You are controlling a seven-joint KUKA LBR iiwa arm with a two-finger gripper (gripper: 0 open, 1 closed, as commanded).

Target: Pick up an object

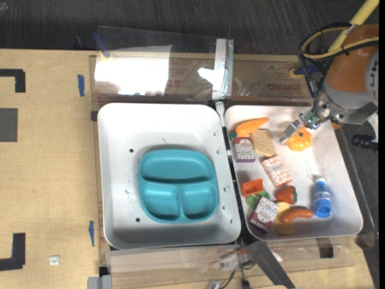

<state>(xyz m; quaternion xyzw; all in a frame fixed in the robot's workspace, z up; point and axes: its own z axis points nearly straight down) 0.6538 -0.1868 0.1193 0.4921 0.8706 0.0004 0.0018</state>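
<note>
Gripper [302, 127] sits low at the right bin's [349, 185] far end, touching the orange toy [300, 140] just below it; can't tell its grip state.

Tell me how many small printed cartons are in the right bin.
3. One carton lies near the bin's left wall beside the cracker, one carton sits mid-bin, and one carton lies near the front by the hot dog. Others could be hidden under the pile.
</note>
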